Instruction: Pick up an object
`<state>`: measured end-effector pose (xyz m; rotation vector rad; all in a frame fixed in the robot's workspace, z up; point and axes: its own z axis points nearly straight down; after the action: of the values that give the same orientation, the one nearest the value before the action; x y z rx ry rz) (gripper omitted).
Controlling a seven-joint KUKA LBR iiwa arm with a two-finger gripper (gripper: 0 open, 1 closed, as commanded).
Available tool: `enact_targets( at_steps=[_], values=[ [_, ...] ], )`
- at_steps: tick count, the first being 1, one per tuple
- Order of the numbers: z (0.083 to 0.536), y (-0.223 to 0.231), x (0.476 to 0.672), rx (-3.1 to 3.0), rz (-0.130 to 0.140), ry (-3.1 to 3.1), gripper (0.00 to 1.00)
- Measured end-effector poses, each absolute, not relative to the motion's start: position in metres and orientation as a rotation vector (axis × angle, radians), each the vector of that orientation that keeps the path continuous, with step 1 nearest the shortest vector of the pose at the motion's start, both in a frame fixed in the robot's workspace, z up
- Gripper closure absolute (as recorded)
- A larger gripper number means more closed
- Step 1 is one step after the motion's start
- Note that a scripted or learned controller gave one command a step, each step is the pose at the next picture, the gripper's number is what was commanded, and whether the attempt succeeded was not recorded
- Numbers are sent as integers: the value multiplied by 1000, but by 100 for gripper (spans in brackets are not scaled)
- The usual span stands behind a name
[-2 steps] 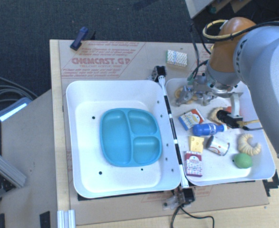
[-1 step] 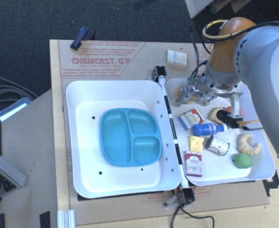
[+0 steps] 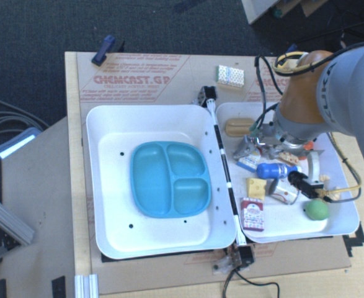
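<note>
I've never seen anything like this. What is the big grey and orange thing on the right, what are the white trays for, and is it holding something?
One camera looks down at a slant on a bench. The grey and orange shape is a robot arm reaching in from the right; its gripper hangs low over the right bin, among small items: a blue bottle, a yellow block, a green ball, a small red packet. The left bin holds a blue divided plate. Whether anything is gripped, I cannot tell.
</note>
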<state>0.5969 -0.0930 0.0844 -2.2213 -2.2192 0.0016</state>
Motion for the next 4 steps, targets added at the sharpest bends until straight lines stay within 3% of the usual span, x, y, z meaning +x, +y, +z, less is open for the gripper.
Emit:
enact_targets(
  at_steps=[1,2,3,4],
  values=[
    [84,-96,553,-2221,2,-2219,0],
    [84,-103,525,-2222,1,-2220,0],
    [95,-102,526,-2224,-2,-2221,100],
    [95,-102,525,-2223,-2,-2221,0]
  ],
)
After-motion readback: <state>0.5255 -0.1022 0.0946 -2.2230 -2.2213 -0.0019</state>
